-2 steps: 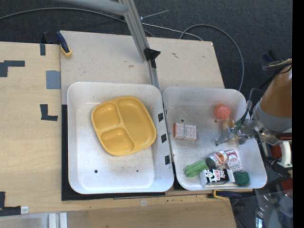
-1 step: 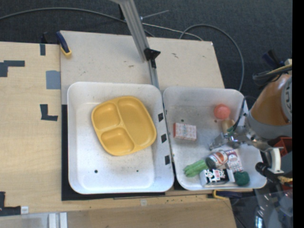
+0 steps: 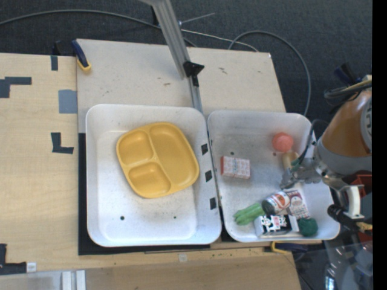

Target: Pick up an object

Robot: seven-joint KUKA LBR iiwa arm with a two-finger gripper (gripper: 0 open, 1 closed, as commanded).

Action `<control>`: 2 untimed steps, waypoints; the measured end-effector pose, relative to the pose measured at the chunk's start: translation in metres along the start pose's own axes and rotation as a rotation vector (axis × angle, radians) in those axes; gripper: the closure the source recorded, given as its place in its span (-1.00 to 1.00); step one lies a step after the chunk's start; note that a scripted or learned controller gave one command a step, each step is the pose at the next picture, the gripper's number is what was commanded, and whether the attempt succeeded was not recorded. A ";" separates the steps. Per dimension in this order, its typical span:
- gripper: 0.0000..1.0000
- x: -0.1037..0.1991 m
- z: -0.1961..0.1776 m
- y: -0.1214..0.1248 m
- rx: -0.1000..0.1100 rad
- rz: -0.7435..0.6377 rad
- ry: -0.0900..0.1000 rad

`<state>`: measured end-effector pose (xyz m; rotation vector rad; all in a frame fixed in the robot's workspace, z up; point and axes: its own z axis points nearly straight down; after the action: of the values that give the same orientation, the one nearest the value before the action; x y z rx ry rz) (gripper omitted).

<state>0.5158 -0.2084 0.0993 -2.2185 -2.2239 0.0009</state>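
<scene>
**Gripper low in the right bin, above the can**

The gripper [image 3: 292, 177] hangs in the right bin [image 3: 242, 122]; how its fingers stand I cannot tell. The can [image 3: 277, 202] lies just below it toward the bin's near edge, long axis running roughly left to right, beside the green toy [image 3: 248, 214].

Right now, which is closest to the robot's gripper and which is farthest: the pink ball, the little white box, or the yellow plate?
Gripper, in the right bin:
1. Round pink ball, just up-left of it, same bin.
2. Small white box with red print, further left, mid-bin.
3. Yellow divided plastic plate, in the left bin, farthest.
</scene>
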 end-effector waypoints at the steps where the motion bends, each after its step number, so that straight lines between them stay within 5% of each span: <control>1: 1.00 0.002 -0.063 -0.001 -0.005 0.001 -0.001; 2: 1.00 0.003 -0.110 0.000 -0.004 0.000 -0.002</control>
<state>0.5160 -0.2058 0.2092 -2.2220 -2.2266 -0.0022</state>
